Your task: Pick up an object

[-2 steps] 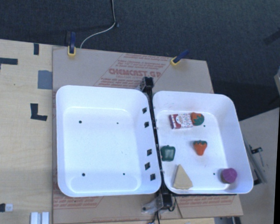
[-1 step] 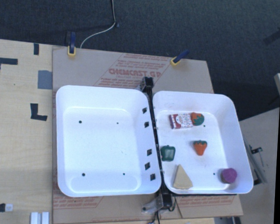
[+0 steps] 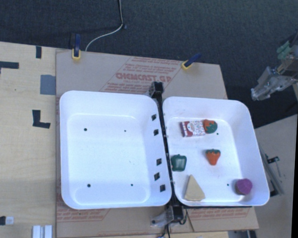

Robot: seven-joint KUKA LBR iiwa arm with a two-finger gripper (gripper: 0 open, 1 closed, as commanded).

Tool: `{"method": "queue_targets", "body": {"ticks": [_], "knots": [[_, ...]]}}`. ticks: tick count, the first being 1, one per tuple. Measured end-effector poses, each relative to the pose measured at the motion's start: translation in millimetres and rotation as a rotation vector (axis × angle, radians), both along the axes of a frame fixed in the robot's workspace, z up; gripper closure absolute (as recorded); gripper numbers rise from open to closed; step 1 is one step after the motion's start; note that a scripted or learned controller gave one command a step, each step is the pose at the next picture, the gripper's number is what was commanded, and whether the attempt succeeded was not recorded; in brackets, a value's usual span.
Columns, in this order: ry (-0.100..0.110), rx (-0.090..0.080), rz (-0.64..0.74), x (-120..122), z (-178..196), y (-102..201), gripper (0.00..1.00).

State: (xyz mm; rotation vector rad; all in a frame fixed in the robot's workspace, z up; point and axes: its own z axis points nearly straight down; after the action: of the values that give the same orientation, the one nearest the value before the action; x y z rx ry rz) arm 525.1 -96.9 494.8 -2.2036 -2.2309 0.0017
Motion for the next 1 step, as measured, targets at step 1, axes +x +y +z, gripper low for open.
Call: {"method": "queue_targets", "body": {"ticks": [1], "knots": [[-0.006, -0.001, 0.0, -34.6, 20.7, 96.6, 1.0]]}}
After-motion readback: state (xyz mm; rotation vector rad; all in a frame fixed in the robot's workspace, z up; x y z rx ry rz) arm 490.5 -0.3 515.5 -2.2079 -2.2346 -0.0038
